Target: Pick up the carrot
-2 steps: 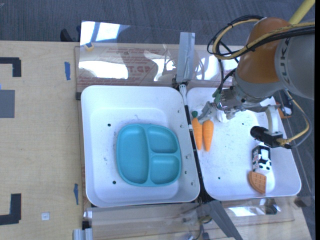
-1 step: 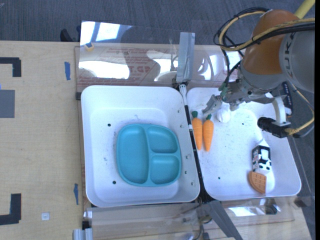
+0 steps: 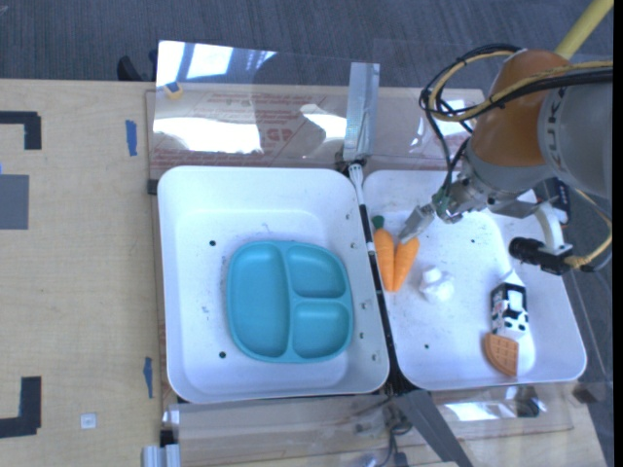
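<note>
Carrot looks like a light, stiff plastic toy, smooth enough to slip; its thicker middle seems the safest place to grip. Orange, tapered, green-topped, it lies just below-left of the jaws, against the right bin's left wall. Whether the jaws stand apart I cannot tell.

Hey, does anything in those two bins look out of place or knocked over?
Nothing looks spilled or damaged. The carrot lies against the right bin's left wall, beside the divider. The blue plate sits flat in the left bin.
</note>
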`<state>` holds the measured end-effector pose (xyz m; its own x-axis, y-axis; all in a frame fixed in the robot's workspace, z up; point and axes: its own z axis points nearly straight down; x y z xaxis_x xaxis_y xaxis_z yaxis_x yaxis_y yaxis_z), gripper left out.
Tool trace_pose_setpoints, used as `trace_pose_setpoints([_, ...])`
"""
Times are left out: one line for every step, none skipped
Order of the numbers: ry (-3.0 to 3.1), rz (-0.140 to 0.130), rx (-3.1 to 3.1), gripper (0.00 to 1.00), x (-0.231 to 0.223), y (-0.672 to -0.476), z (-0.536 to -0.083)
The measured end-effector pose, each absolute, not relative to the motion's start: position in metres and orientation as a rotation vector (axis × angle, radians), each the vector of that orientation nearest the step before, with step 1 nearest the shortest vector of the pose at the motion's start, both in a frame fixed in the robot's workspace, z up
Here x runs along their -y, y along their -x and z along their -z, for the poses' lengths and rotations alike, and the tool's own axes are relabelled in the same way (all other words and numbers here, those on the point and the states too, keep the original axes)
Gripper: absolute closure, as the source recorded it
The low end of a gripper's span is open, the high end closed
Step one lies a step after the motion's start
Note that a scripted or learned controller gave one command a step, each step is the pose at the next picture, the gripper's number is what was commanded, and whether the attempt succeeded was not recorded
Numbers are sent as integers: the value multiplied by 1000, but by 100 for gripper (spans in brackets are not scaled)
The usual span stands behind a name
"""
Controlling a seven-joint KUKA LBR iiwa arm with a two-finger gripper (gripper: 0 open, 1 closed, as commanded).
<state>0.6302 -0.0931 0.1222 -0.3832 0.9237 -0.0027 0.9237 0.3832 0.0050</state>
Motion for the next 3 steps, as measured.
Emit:
trace_pose_setpoints([-1644, -3, -2674, 0, 101, -597, -87])
trace_pose_setpoints([-1644, -7, -2668, 100, 102, -598, -99])
trace_pose_setpoints([-1821, -7, -2556, 100, 20, -605, -187])
